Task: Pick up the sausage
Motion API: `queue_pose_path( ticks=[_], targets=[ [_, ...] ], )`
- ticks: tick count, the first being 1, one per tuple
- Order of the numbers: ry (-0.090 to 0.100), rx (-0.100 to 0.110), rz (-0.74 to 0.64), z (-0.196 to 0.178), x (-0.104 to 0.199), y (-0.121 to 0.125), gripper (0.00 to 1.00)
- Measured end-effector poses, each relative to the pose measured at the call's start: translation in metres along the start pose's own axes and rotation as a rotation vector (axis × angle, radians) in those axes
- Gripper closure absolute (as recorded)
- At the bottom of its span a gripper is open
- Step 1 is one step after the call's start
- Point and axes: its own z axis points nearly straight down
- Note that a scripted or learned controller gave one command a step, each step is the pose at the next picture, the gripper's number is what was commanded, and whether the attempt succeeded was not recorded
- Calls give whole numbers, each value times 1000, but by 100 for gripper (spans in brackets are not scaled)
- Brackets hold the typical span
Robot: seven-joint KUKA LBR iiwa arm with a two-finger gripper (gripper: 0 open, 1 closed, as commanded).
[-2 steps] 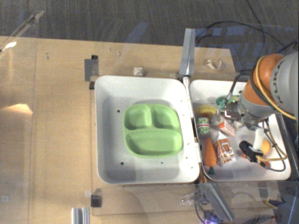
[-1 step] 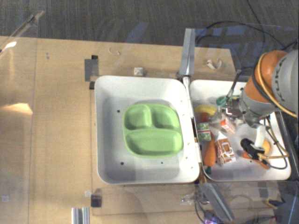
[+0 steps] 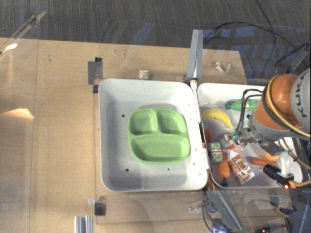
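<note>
The hand (image 3: 236, 141) hangs low in the right bin (image 3: 214, 92), just right of the banana (image 3: 218, 117); whether it is spread or pressed together cannot be told. A dark reddish piece that may be the sausage (image 3: 208, 136) lies just below the banana, by the bin's left wall. A carrot (image 3: 223, 170) and small packets (image 3: 241, 166) lie further below. The green divided plate (image 3: 159, 135) sits in the left bin (image 3: 112, 130).
</note>
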Motion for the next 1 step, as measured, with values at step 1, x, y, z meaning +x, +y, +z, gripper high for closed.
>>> queue_pose_path(
  ticks=[1],
  targets=[
    [15,27,201,-90,73,56,100]
  ],
)
